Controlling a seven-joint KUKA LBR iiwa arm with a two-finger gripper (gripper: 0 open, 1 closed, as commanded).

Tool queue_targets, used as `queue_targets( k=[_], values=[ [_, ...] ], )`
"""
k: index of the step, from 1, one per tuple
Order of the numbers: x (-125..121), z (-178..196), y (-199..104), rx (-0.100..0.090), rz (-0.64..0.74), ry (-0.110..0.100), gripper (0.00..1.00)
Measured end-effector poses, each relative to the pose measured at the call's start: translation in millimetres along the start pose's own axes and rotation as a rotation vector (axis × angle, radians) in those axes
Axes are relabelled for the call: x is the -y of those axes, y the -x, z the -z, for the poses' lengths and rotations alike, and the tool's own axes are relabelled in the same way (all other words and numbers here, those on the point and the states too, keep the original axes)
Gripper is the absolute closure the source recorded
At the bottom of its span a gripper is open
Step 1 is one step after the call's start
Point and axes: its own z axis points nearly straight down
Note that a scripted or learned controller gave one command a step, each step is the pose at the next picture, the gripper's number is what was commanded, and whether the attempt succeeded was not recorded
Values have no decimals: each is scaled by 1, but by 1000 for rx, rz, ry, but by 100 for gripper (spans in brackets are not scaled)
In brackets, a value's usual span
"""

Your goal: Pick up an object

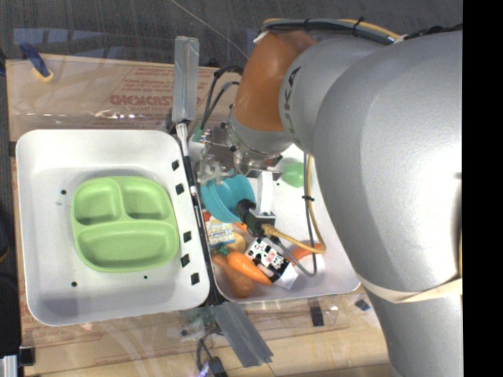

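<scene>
Left bin: shallow white plastic bin (39,210), rounded corners, left half of bench.
Tray: pale green plastic divided tray (123,223), three compartments, lies flat in middle of left bin; compartments hold nothing visible.
Right bin: second shallow white bin (334,277), just right of left bin, sides touching along black-clipped divider; mostly covered by arm.
Arm: large grey arm (393,155) w/ orange band (263,81), comes in from right, wrist down over far-left part of right bin.
Gripper: two-finger gripper (228,167), low in right bin, at far edge of teal item; finger state – cannot tell, hidden by wrist hardware.
Teal item: teal plastic bowl-like piece (224,199), right bin near divider, directly below gripper; touching or not – cannot tell.
Carrot: orange carrot-shaped toy (245,267), near-left corner of right bin, lying on its side.
Card box: small white box w/ black & red marks (271,259), just right of carrot, touching it.
Packet: small yellowish printed packet (220,232), between teal item and carrot, by divider.
Green ball: pale green rounded object (293,173), right of gripper, partly hidden by arm.
Bench: brown board under clear sheet (94,93), far of bins.
</scene>
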Motion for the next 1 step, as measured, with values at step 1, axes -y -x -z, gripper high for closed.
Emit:
queue_targets(
  k=[1],
  values=[
    [45,1,92,2,143,0,100]
  ],
)
